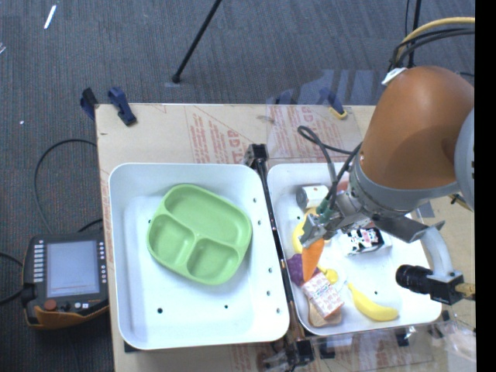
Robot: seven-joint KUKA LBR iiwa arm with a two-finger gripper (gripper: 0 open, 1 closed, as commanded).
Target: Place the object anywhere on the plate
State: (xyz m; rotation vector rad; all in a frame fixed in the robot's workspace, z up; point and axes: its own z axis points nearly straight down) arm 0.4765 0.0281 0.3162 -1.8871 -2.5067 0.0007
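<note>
From the overhead camera I see two white bins side by side on the worktop. The left bin [124, 285] carries only the green plate [200, 233], a three-compartment tray lying flat near the bin's middle, slightly toward its far edge. The right bin [434, 304] is crowded. My hand [316, 229] sits low near that bin's left wall, just above the top end of the carrot [311, 259]. Whether it is spread or pinching anything I cannot tell; the wrist and cables hide it.

I take the carrot as the object, since it lies straight under the hand, running toward the near edge. It looks like toy food: probably light, stiff, smooth plastic, so likely slippery and prone to rolling. I would grip across its thicker middle, not the taper. It is hemmed in: a purple piece [295, 268] touches its left side, a yellow piece [298, 237] lies just beside it toward the wall, and a red-and-white carton [322, 294] sits at its lower tip. A banana [372, 304] lies near the near-right corner, a black-and-white box [364, 239] sits right of the hand, and a small grey block [312, 195] lies toward the far edge.

Room is tight here. The bin's left wall and the rim between the bins are close, so I judge a straight lift must clear both rims before crossing left. Over the plate there is open space all round, and any compartment would do.
</note>
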